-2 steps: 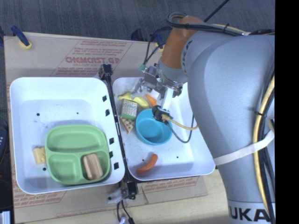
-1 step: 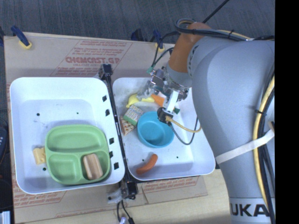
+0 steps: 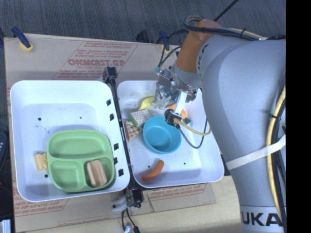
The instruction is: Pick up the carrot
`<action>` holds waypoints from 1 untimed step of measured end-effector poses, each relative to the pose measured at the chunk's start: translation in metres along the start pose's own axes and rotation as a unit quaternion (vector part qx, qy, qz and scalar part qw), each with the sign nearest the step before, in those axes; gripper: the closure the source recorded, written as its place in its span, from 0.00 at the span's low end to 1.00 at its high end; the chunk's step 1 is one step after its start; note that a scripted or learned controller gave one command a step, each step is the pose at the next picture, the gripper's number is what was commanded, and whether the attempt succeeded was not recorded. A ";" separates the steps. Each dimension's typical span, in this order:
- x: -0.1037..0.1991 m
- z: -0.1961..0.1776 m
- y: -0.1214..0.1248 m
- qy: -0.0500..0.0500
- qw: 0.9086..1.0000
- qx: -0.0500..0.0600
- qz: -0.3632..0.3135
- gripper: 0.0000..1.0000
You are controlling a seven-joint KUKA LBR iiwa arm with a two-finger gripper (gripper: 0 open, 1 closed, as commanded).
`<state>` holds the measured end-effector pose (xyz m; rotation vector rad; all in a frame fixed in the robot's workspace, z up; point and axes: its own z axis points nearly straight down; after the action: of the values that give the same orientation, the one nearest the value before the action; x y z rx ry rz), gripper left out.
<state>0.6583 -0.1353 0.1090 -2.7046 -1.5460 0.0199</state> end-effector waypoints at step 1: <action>-0.064 -0.015 -0.002 -0.007 0.968 -0.009 -0.252 1.00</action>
<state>0.6242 -0.1897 0.1238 -2.2431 -2.1911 0.0122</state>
